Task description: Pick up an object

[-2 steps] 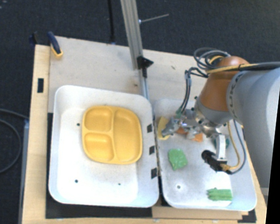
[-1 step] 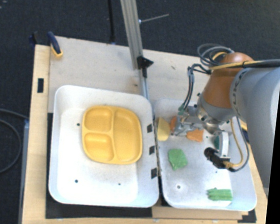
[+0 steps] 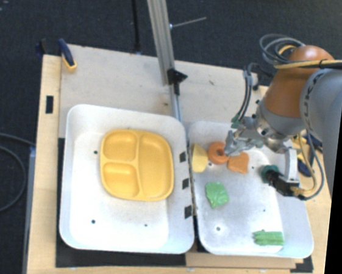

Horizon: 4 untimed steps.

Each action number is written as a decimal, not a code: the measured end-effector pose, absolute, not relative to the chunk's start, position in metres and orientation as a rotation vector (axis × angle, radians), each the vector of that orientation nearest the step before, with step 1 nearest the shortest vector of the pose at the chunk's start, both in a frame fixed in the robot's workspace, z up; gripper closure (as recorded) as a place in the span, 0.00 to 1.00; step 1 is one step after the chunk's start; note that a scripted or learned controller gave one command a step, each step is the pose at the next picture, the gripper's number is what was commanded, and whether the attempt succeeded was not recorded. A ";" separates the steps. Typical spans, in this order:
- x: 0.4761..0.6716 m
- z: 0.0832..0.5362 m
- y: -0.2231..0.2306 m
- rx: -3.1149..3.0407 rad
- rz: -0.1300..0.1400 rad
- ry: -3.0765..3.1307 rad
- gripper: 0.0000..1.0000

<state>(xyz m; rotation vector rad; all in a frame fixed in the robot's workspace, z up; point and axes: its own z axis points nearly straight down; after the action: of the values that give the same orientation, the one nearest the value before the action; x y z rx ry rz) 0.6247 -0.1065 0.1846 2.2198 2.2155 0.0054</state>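
My gripper (image 3: 234, 145) hangs low over the far left part of the right bin (image 3: 289, 230), right above an orange ring-shaped piece (image 3: 217, 154). An orange block (image 3: 238, 165) lies just right of the ring, and a pale yellow piece (image 3: 199, 158) lies at the bin's left wall. A light green lump (image 3: 216, 194) sits mid-bin, and a green flat piece (image 3: 268, 238) lies near the front right corner.
The left bin (image 3: 76, 214) holds a yellow divided plate (image 3: 137, 164). A metal pole (image 3: 163, 40) rises from the bench behind the bins. Black cables and a connector (image 3: 276, 179) hang off the arm over the right bin's far right side.
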 end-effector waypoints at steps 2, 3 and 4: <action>0.627 0.259 -0.109 2.215 0.003 2.222 1.00; 0.631 0.264 -0.062 2.212 0.004 2.227 1.00; 0.638 0.264 -0.014 2.212 0.004 2.227 1.00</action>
<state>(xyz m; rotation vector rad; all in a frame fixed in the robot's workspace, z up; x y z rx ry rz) 0.6376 -0.0143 0.2641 2.2121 2.2269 0.0040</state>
